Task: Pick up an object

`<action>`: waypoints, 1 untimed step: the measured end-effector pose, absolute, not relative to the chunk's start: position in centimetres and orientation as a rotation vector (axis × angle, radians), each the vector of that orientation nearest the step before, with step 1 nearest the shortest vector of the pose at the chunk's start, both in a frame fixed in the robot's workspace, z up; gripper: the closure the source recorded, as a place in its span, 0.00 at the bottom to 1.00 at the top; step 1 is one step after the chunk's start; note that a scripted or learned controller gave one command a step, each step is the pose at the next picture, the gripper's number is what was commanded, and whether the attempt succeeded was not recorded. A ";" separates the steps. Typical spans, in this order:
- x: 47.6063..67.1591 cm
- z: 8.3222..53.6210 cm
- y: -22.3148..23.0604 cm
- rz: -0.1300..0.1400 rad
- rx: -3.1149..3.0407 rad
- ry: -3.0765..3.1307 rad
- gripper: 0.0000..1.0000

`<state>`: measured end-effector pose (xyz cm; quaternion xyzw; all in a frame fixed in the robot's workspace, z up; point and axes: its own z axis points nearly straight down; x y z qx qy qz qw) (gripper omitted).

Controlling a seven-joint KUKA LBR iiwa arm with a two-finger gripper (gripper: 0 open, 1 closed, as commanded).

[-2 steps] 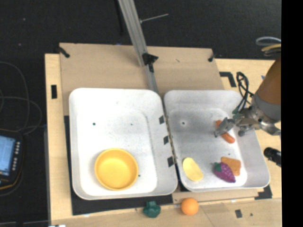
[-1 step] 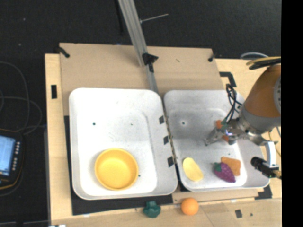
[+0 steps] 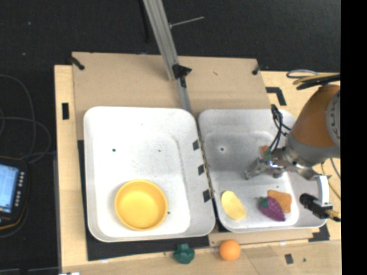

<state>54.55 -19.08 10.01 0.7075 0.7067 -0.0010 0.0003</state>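
Toy food sits along the near edge of the right bin [image 3: 229, 125]: a pale yellow piece [image 3: 233, 205], a purple grape bunch [image 3: 272, 208] and an orange wedge [image 3: 280, 200] touching it. Nearer, an orange ball [image 3: 230, 250] and green toy [image 3: 184, 254] rest on the surface [image 3: 126, 85]. Left bin [image 3: 137, 136] holds 1 yellow bowl [image 3: 141, 204]. Farther back, the claw [image 3: 265, 166] hangs low over the right bin; whether it is spread or pressed together, I cannot tell.

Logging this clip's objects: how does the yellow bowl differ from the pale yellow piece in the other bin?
The yellow bowl sits in the left bin; the pale yellow piece lies in the right bin. The bowl is round, hollow and much larger; the piece is a small elongated lump. The bowl's yellow is deeper, the piece paler. Both rest near their bins' front edges.
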 end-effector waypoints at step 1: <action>54.7 11.2 -19.2 0.004 2.223 2.212 1.00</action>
